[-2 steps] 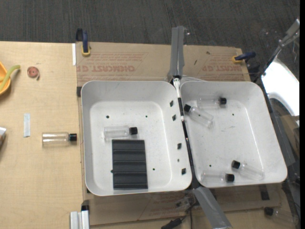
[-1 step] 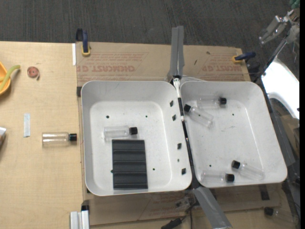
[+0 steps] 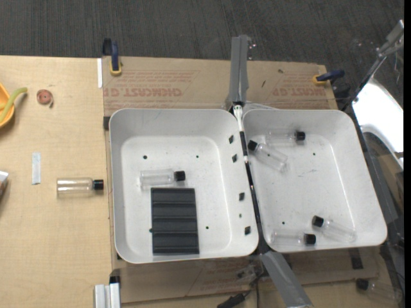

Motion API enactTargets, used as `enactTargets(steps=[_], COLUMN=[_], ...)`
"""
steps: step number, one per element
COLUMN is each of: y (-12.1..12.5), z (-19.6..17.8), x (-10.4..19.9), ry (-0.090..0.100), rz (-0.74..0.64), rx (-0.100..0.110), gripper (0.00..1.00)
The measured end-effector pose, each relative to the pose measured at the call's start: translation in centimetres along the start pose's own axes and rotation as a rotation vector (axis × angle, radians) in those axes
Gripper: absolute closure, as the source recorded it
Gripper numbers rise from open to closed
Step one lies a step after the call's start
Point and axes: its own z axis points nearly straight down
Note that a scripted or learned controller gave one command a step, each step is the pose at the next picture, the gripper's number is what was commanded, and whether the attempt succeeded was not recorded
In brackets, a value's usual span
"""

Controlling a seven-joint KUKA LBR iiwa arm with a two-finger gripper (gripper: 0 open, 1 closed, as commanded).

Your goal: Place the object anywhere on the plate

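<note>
A black ribbed plate lies flat in the front part of the left bin. Just behind the plate's far edge, a clear vial with a black cap lies on its side, cap pointing right. In the right bin lie several more clear vials with black caps: two near the back left and two near the front right.
Another clear vial lies on the wooden bench left of the bins, near a small white strip. A yellow object and a small red disc sit at the far left. Clamps hold the cardboard behind the bins.
</note>
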Motion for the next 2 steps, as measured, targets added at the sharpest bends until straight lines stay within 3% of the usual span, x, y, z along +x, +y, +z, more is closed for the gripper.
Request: enactTargets(steps=[1,2], y=[0.2,0.0], z=[0.0,0.0], x=[3.8,0.5], ry=[0.001,0.0], rz=[0.129,0.024], rx=[0.002,0.0], gripper=[0.0,0.0])
